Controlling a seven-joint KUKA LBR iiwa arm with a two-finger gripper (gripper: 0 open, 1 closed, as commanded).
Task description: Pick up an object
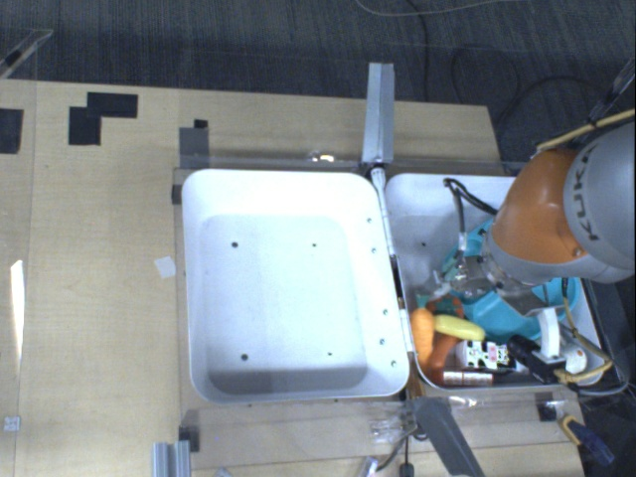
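I read this as the reach step: the arm (556,217) is down inside the right bin (417,207), with the pincer (467,278) low over the pile at that bin's near end. I cannot tell its state; the wrist hides it.

Next move, in my judgement: settle on one item, close, lift straight up, then check for a real hold.

Count: two bins on the tabletop (99,266), the left bin (278,376) bare white. Pile: one carrot (423,334), one banana (458,327), one blue piece (497,314), one marker (467,376); the rest is too tangled to count.
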